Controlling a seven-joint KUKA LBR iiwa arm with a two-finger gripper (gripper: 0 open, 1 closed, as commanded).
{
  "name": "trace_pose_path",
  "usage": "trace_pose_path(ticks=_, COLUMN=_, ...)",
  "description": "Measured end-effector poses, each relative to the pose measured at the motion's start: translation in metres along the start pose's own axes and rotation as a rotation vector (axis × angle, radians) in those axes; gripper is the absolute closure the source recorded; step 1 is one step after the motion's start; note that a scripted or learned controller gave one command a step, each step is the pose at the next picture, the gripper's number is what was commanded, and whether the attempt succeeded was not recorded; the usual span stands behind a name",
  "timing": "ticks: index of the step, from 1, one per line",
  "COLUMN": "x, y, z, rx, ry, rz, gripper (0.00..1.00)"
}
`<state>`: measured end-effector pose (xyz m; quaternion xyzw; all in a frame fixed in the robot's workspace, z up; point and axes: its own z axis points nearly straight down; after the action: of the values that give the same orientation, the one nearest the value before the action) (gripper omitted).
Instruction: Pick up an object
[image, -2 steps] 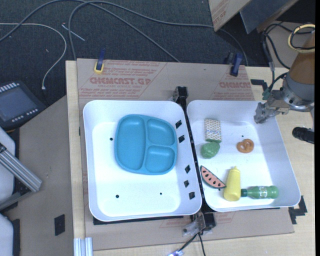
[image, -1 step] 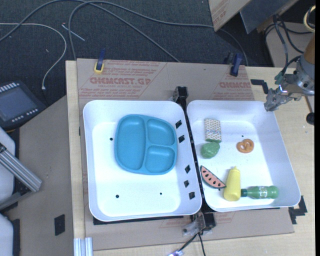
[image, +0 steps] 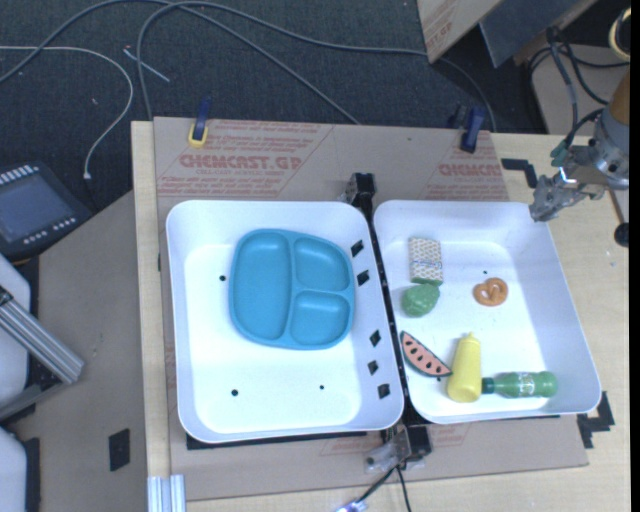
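The right bin (image: 545, 300) holds several small objects. A checkered block (image: 425, 259) lies at its back left, with a green lump (image: 421, 299) just in front of it. A brown pretzel (image: 490, 292) sits near the middle. Along the front lie a watermelon slice (image: 425, 355), a yellow bottle (image: 464, 368) and a green bottle (image: 522, 384). My gripper (image: 547, 203) hangs over the bin's back right corner, well apart from all of the objects and with nothing seen in it.
The left bin (image: 200, 330) carries a blue divided plate (image: 292, 288). Black clips (image: 361, 187) join the two bins along the middle seam. Cardboard (image: 300, 150) lies under the bins, and cables trail across the dark floor behind.
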<state>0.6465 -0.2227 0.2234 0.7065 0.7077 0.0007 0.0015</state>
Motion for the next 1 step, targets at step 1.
trace_pose_path(ticks=1, x=0.0552, y=-0.0063, z=0.0082, rx=0.005, ry=0.004, rz=-0.003, gripper=1.0)
